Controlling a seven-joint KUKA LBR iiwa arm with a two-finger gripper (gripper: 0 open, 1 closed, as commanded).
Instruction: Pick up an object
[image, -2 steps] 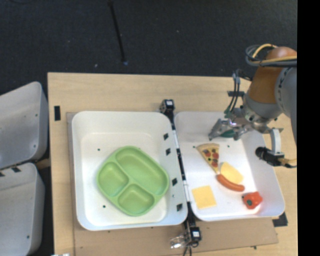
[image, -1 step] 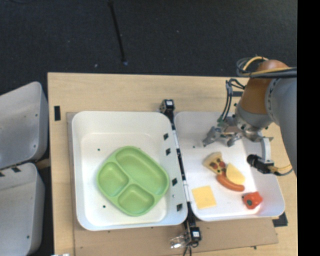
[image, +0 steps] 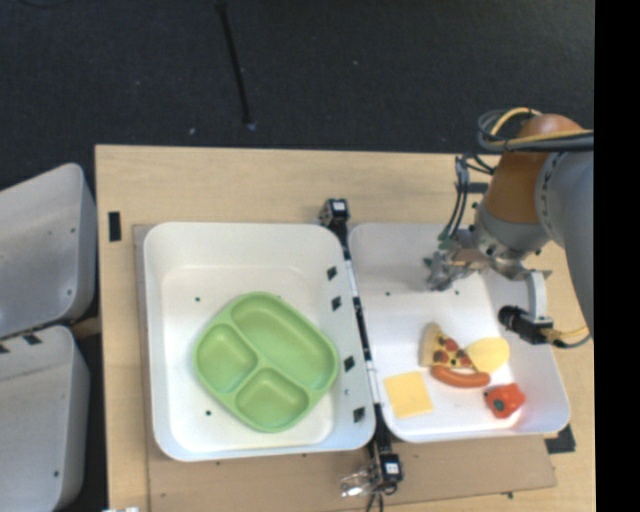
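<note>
The right white bin holds several toy foods near its front. A pizza slice lies beside a round yellow piece, with a red sausage just in front of them. Left of these lies a flat yellow cheese square, and a red pepper sits at the front right corner. My gripper hangs low over the bare back part of this bin, well behind the pizza slice. Nothing shows in it.
The left white bin carries a green divided plate lying flat in its middle. A ridge with black clips separates the two bins. The grey arm comes in over the right bin's back right corner.
</note>
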